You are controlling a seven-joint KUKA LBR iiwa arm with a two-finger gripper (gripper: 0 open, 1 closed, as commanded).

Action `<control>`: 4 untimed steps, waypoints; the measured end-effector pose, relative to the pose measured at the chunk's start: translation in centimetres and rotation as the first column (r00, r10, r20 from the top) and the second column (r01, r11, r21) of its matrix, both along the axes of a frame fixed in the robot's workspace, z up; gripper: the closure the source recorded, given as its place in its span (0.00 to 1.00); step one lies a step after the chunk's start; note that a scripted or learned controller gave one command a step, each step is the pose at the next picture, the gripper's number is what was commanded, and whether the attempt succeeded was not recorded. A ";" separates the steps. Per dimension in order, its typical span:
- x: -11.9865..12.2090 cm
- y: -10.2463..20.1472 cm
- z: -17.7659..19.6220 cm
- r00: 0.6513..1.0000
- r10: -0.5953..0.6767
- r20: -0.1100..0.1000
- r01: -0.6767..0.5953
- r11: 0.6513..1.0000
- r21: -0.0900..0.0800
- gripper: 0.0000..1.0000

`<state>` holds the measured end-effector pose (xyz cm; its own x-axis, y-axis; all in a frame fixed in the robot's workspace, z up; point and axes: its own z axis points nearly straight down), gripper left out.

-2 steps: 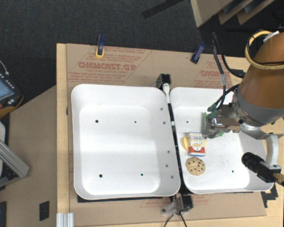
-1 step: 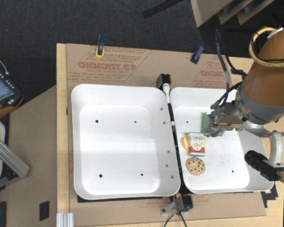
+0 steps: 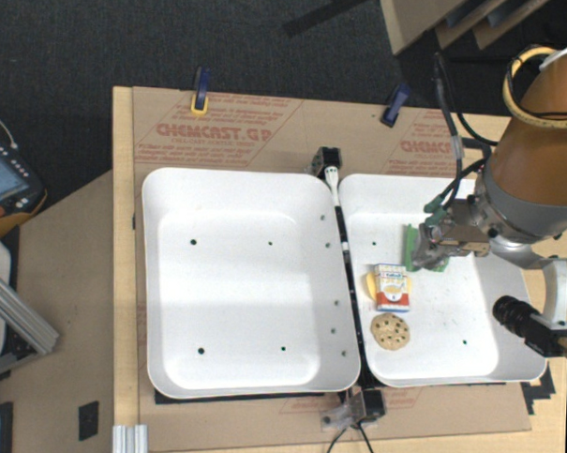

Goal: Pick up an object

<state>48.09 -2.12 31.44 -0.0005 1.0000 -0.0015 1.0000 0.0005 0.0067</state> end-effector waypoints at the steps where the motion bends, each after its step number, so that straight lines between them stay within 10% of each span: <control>1: 0.1 0.0 1.0 1.000 0.000 0.002 0.000 1.000 0.000 1.00; 4: 0.2 0.1 4.0 1.000 0.001 0.007 -0.001 1.000 -0.002 1.00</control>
<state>48.34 -2.06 35.47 -0.0015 1.0000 -0.0032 0.9999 0.0016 0.0141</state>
